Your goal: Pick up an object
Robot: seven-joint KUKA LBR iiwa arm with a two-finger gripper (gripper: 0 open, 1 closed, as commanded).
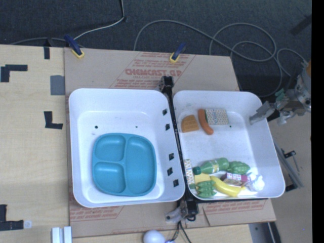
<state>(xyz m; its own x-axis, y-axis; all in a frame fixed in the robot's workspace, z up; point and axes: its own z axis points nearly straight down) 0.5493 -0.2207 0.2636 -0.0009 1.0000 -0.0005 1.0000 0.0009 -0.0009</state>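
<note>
While the gripper [263, 114] hung at the right bin's [263, 151] outer edge, its jaws' state unclear, the toy foods lay inside: hot dog [205, 121], banana [225, 186]; a blue tray [124, 163] occupied the left bin [81, 135].

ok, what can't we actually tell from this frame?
- Gripper: small and blurred at the camera view's right edge, arm cut off there; finger state unreadable.
- Toy pile in the right bin: items overlap, so lower ones are partly hidden.
- Packet beside the sausage: print too small to read.
</note>
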